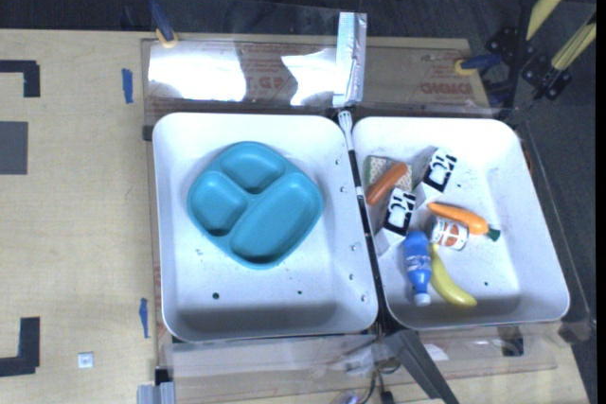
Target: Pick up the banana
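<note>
Arm and gripper: no pose to record from this frame; finger state cannot be told.

Banana (pixel 450 282) lies in right bin (pixel 540 203), near its front edge, yellow, curved. Blue bottle (pixel 417 267) just beside it on the left, touching or nearly so. Small can (pixel 450 234) just above banana. Carrot (pixel 461 217) further back. Left bin (pixel 175 232) holds blue divided plate (pixel 254 202).

The two white bins (pixel 189 298) are looking like smooth moulded plastic with a soft sheen. The blue divided plate (pixel 254 202) is showing as matt plastic. The banana (pixel 451 285) and carrot (pixel 460 217) are appearing as smooth, slightly glossy toy plastic. The counter (pixel 66 232) is reading as pale, matt wood, and the clear panel (pixel 246 61) behind is glaring glossily.
</note>
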`<action>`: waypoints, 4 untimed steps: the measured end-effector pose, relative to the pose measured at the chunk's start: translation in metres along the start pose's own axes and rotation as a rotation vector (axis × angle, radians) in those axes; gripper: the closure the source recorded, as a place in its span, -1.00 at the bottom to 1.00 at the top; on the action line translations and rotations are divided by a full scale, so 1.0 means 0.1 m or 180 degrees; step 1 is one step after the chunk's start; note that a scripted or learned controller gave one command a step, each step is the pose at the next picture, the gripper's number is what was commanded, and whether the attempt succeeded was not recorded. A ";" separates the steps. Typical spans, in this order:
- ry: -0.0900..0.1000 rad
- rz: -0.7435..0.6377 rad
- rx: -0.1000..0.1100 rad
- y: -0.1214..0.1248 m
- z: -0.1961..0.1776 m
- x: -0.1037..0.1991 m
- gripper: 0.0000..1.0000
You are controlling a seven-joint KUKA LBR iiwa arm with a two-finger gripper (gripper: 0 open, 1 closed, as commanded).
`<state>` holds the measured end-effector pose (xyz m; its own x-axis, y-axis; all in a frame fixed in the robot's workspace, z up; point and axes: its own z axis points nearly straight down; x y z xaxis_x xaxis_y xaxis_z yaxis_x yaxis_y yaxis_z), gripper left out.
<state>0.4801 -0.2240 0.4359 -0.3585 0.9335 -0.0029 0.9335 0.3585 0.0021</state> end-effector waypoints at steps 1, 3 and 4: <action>-0.0019 0.0002 -0.0016 0.01 -0.11 -0.01 1.00; -0.0039 0.0002 -0.0032 0.02 -0.22 -0.03 1.00; -0.0039 0.0002 -0.0032 0.02 -0.22 -0.03 -1.00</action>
<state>0.4824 -0.2260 0.4583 -0.3577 0.9337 -0.0152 0.9337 0.3579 0.0121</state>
